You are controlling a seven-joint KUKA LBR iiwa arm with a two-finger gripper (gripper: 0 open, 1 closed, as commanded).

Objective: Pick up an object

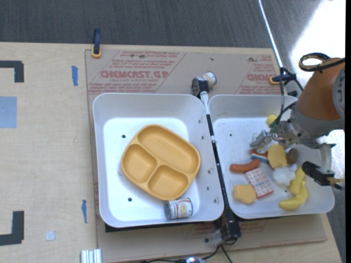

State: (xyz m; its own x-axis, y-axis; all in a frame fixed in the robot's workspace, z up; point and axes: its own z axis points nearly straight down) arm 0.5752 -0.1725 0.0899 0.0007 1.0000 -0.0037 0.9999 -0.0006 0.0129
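Left bin (107,147): yellow tray (160,161), small can (179,208). Right bin (241,111): sausage (244,166), banana (295,193). Pincer (269,140): above the toys, grip state cannot be told.

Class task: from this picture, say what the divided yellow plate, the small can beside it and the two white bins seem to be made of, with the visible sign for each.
Divided yellow plate: probably moulded plastic, matte, uniform colour, rounded compartment ridges.
Small can: likely metal with a printed label; its end looks silvery.
White bins: seemingly thin plastic, smooth, faintly glossy, with rounded corners.
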